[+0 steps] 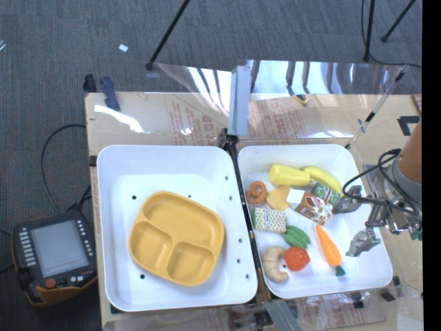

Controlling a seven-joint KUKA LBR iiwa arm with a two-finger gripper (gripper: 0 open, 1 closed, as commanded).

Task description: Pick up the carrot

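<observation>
Bring your tool (364, 242), fingers spread & holding nothing, left over the carrot (329, 245), line up w/ its length, then drop

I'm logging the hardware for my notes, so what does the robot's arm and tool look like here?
At the view's right edge, a patch of the arm's orange band shows. Below it sits a grey metal tool with slim, pale silvery fingers. Black cables loop around the wrist.

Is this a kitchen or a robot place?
Probably a robot lab: the food looks like toys, such as the carrot, in a white bin, with a control tablet on the carpet.
</observation>
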